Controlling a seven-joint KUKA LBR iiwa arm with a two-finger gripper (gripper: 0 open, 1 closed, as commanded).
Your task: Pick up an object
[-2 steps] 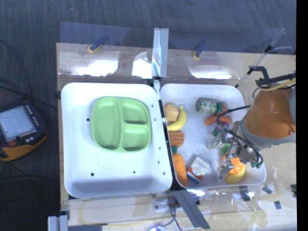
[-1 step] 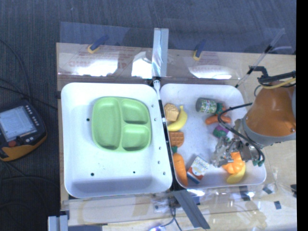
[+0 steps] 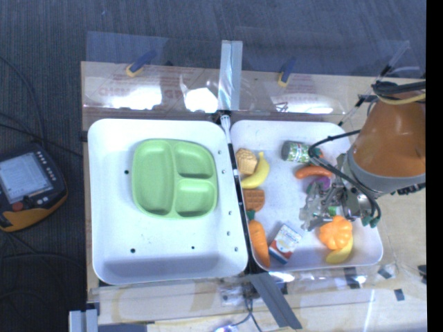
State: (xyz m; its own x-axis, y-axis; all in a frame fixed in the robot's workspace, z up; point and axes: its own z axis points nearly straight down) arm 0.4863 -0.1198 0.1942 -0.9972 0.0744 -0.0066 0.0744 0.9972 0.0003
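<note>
Reaching in from the right, the grey arm with its orange band (image 3: 391,140) brings the hand (image 3: 324,209) low over the right bin (image 3: 277,131), just left of an orange pumpkin-like toy (image 3: 336,234), and I cannot tell if the hand is spread or pressed together, because cables and metal parts blur its tip. Nothing is seen between its tips. A yellow piece (image 3: 338,256) lies just under the pumpkin toy. Above the hand there is an orange-red sausage-shaped toy (image 3: 311,172), and beside it a small green can (image 3: 296,151) lying on its side. Near the left wall of this bin are a banana (image 3: 257,173), a bread-like piece (image 3: 245,159), a brown waffle-like piece (image 3: 254,199) and a carrot (image 3: 258,242). A small white carton (image 3: 283,243) lies tilted beside the carrot. The left bin (image 3: 111,254) holds a green tray with compartments (image 3: 174,178). The wooden surface (image 3: 93,81) carries both bins.
</note>
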